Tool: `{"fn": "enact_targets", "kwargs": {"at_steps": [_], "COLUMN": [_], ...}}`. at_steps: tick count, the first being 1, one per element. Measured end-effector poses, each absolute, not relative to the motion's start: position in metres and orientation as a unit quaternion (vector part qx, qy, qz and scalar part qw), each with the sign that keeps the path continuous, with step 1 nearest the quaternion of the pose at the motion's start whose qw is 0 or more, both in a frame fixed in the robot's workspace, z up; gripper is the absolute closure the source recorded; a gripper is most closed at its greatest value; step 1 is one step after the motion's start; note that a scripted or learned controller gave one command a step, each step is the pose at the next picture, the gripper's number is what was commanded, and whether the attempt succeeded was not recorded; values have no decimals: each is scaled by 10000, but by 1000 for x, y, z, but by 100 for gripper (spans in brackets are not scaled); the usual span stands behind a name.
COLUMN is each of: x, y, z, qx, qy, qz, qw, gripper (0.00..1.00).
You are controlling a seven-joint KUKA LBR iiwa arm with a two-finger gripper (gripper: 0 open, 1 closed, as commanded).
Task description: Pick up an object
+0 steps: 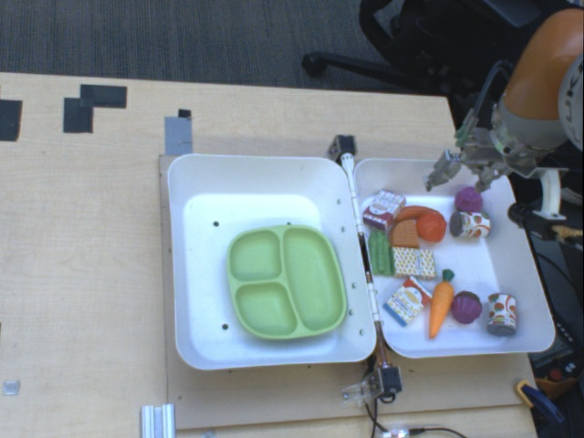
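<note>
Carrot [440, 308] low; gripper [465, 173] above bin [534, 281]

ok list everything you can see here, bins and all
left bin: 1, white, holds the tray
tray: 1, light green, three compartments, in left bin
right bin: 1, white, holds the toy food
carrot: 1, orange, near front of right bin
purple balls: 2, one beside carrot, one at back
small cans: 2, front right and back
tomato: 1, orange-red, back centre
green block: 1, left edge
gripper: 1, grey, above back of right bin, open
</note>
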State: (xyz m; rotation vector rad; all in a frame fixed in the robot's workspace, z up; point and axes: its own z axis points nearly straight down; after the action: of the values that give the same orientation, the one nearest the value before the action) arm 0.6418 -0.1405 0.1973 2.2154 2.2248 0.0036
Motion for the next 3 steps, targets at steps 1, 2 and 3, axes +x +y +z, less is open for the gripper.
{"fn": "enact_targets", "kwargs": {"at_steps": [1,2,3], "x": [592,594,652], "y": [-122,-121,-46], "z": [98,110,186], "qx": [7062,7060,7052], "qy": [7080,7082,7090], "qz": [35,60,26], "qw": [43,62,15], "gripper": [0,100,100]}}
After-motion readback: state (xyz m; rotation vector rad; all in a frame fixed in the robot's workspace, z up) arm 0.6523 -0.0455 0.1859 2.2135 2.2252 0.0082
